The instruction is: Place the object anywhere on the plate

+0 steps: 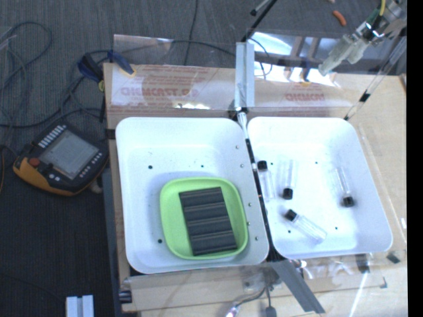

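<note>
Looking down at a slant on a tabletop (396, 150) carrying two white bins side by side. The left bin (132, 177) is holding a green plate (168, 207), and a dark ribbed block (208, 220) is lying on that plate, covering most of its middle. The right bin (370, 197) is holding four clear vials with black caps. One vial (264, 176) is lying against the bin's left wall. A second vial (286, 179) is lying just beside it, its cap pointing toward the near edge. A third vial (303, 224) is lying slantwise near the bin's front. A fourth vial (344, 187) is lying well apart, toward the right wall. None of them is touching the plate. The arm (350, 48) is reaching in at the top right, well above and behind the bins; whether its jaws are released or clenched cannot be told. A handheld pendant (63, 158) with a screen is lying on the dark floor to the left.
</note>
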You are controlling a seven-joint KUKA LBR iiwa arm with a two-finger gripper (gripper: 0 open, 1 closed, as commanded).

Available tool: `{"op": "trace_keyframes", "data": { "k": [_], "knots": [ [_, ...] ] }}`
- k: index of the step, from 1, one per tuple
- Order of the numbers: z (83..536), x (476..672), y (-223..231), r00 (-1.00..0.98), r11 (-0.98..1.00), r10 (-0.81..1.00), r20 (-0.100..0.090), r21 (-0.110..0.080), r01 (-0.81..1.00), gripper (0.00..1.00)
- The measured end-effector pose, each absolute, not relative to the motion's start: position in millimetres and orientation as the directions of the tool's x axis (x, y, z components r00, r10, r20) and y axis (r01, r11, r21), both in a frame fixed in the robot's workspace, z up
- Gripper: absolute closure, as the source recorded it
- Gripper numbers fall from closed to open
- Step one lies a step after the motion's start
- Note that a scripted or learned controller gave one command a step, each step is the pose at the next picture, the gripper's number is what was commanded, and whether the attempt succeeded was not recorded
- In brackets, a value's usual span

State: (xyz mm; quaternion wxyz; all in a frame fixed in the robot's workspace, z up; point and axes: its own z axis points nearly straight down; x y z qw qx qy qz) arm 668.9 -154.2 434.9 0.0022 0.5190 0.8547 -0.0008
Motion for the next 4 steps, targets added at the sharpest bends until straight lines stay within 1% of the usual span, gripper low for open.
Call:
{"op": "trace_keyframes", "data": {
  "k": [2,4],
  "knots": [
    [435,668.8,-158,-0.279,0.279,0.96,-0.002,0.003,0.96,0.0],
    [435,669.5,-180,-0.055,0.055,0.998,-0.002,0.002,0.998,0.0]
  ]
}}
